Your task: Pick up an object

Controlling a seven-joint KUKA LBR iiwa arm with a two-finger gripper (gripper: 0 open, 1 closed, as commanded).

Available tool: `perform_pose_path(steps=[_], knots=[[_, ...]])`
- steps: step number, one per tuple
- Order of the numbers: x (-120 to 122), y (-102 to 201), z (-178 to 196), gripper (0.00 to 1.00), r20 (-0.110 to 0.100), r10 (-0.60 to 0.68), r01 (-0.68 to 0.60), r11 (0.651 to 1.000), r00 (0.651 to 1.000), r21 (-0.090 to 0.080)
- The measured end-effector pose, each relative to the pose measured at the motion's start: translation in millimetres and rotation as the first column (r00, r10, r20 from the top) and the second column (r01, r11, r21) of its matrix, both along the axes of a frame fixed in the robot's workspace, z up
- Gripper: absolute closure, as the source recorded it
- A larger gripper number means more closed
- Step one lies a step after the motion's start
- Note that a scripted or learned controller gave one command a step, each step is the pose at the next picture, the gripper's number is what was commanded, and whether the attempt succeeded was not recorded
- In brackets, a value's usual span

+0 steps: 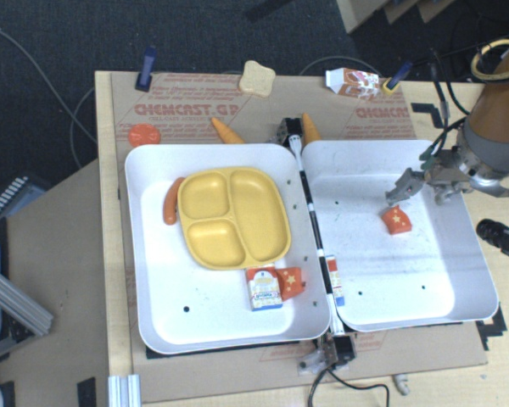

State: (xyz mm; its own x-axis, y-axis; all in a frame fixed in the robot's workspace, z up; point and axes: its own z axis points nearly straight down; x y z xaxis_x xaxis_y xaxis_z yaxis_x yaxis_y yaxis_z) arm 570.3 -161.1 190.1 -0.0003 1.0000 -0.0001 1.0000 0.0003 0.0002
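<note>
A small red and orange toy piece point(396, 220) lies alone on the floor of the right bin point(407, 299). My gripper point(425, 190) hangs over that bin's upper right part, just above and right of the piece and apart from it. Its fingers are spread open, one grey fingertip point(401, 188) pointing left, and nothing sits between them. In the left bin point(153, 303) are a yellow divided plate point(234, 216), a red sausage point(170, 202) to its left, and a small milk carton point(264, 287) beside a red toy point(292, 281).
On the cardboard behind the bins lie a bread slice point(256, 77), a small carton point(354, 81), a carrot point(226, 131), an orange disc point(143, 134) and a blue clip point(145, 68). A black clamp point(290, 131) sits at the ridge between the bins.
</note>
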Motion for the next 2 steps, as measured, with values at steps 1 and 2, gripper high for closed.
perform_pose_path(steps=[1,2], knots=[[9.4,-4.8,-101.0,0.00,-0.005,-0.001,0.001,1.000,1.000,0.002],[11.2,-5.1,-89.1,1.00,0.001,-0.001,0.001,1.000,1.000,0.000]])
